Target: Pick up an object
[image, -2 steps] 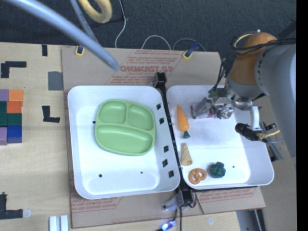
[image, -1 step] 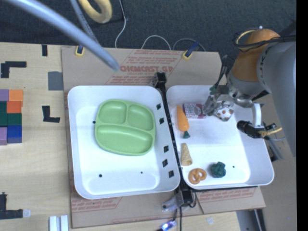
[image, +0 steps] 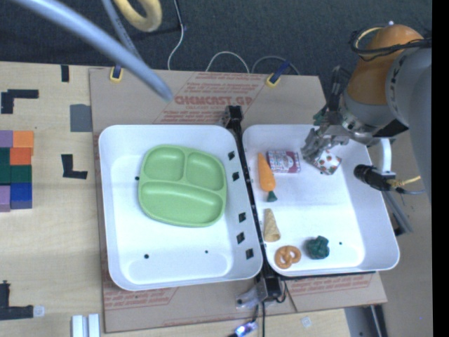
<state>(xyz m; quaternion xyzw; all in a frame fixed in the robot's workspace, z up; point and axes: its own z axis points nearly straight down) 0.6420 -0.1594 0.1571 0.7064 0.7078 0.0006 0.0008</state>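
Both bins white: left bin (image: 119,209), right bin (image: 365,216). Light green divided plate (image: 184,186) in left bin. Right bin: orange carrot (image: 266,173) with a dark green top at its 6 o'clock end; pink-and-white printed packet (image: 283,161) at carrot's 2 o'clock; tan cone (image: 271,225); orange-brown pretzel (image: 286,256); dark green lump (image: 318,247) at pretzel's 3 o'clock; white piece with red spots (image: 327,163) by the grey metal gripper (image: 319,143). Arm (image: 414,83) grey, orange band. Brown cardboard sheet (image: 210,93) with red print under the bins. Purple, orange, green, blue blocks (image: 15,170) at the 9 o'clock edge.
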